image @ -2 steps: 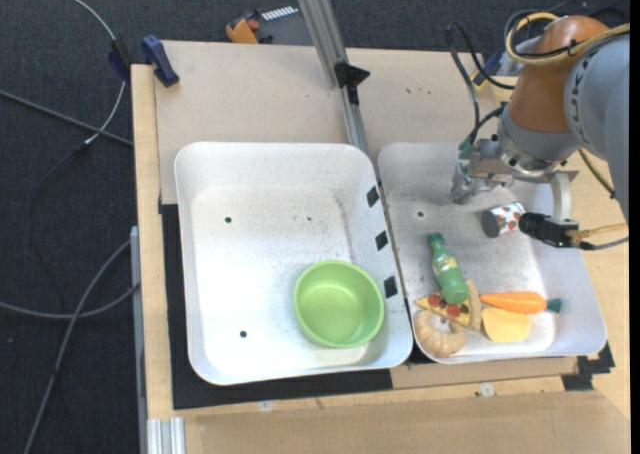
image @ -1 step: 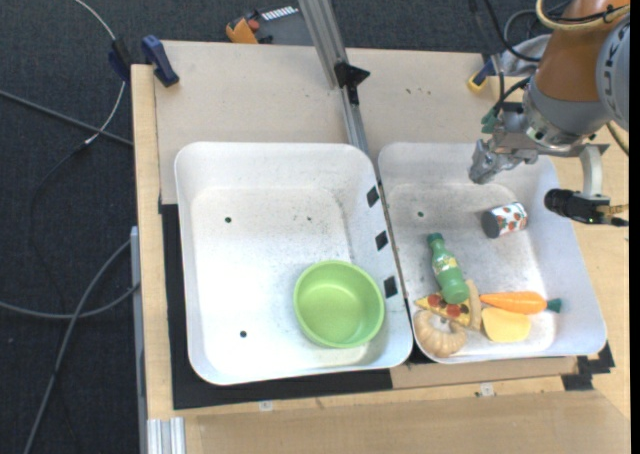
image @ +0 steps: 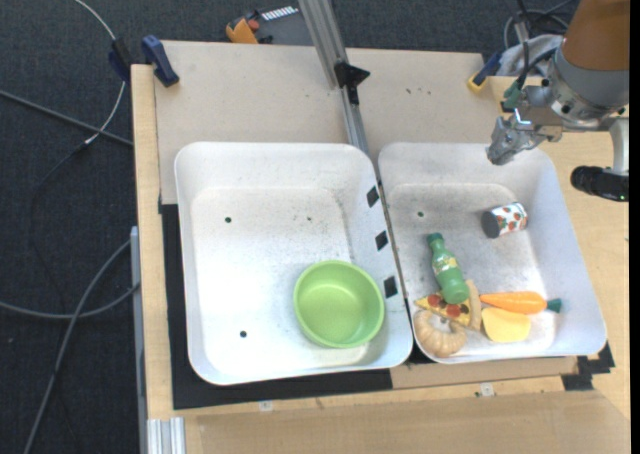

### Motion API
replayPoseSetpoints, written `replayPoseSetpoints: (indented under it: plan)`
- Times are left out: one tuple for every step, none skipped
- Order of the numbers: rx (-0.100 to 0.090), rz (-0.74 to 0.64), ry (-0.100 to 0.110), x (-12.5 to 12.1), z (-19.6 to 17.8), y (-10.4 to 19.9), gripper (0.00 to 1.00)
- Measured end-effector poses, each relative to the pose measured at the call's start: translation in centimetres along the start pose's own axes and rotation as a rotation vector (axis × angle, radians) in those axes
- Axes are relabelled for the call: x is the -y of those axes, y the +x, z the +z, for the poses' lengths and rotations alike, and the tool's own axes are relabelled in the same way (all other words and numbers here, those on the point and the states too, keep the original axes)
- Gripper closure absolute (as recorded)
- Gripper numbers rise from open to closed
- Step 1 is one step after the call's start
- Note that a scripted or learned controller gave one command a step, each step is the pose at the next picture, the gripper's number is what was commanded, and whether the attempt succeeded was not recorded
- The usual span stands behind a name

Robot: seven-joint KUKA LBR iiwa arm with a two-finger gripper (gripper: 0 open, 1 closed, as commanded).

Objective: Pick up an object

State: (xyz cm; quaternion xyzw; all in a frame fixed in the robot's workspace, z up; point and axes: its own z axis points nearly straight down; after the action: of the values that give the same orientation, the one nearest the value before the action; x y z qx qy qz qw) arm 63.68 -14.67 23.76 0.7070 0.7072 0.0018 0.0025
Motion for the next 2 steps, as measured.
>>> replayPoseSetpoints:
  plan:
    - [-0.001,0.0,0.005,0.0,0.0,0.0,1.0]
    - [-0.002,-0.004,0.006,1.2,1.0,5.0,1.0]
